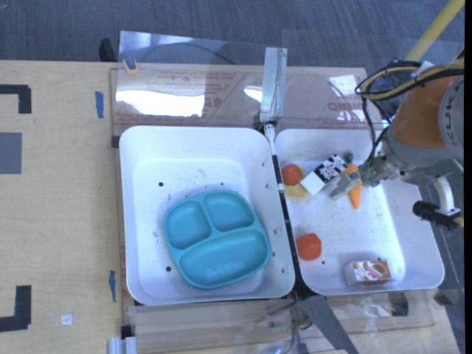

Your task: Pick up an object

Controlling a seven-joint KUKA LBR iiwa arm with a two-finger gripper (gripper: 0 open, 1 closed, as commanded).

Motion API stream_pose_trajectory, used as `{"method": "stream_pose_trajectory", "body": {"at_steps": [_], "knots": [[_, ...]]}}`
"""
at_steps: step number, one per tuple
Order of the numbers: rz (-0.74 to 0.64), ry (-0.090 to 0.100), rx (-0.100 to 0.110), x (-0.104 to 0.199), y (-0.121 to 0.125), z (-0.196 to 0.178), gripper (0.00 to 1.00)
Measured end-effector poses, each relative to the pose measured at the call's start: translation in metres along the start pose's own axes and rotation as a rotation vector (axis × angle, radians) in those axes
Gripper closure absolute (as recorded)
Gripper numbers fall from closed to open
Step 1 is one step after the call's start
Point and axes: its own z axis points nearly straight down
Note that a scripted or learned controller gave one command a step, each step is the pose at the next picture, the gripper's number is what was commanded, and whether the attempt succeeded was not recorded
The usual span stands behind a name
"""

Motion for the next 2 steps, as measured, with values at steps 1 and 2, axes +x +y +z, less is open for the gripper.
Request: {"method": "stream_pose_trajectory", "body": {"at_steps": [1, 2], "knots": [[0.004, -0.005, -0.002, -0.003, -0.001, -0.012, 1.0], [0.062, -0.002, -0.003, 0.017, 0.017, -0.108, 1.0]]}}
